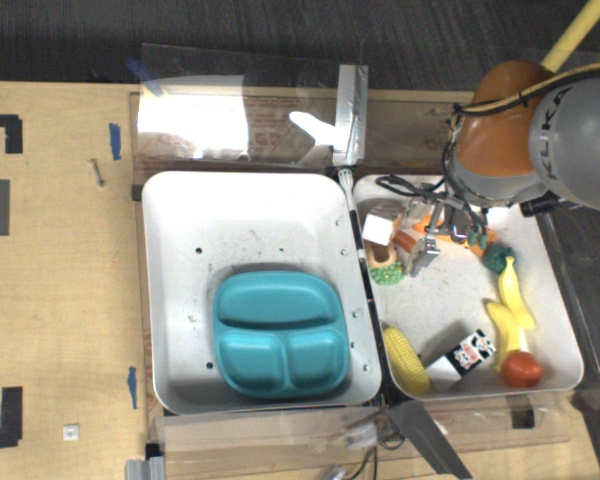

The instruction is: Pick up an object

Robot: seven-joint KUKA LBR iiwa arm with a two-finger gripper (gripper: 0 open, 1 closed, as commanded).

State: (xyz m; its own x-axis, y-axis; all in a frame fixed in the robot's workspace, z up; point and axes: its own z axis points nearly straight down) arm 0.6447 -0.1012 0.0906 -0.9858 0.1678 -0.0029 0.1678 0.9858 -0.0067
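We log the pincer (432, 240) low in the right bin (563, 308), at its far left part, and we cannot tell its state. Taking that bin as landmark: an orange piece (407, 240) and a white block (378, 231) lie just beside the pincer near the left wall, corn (406, 359) sits at the near left corner, a milk carton (462, 355) beside it, and a banana (510, 311) and tomato (522, 369) toward the near right. The left bin (180, 228) next to it carries a teal tray (278, 332).
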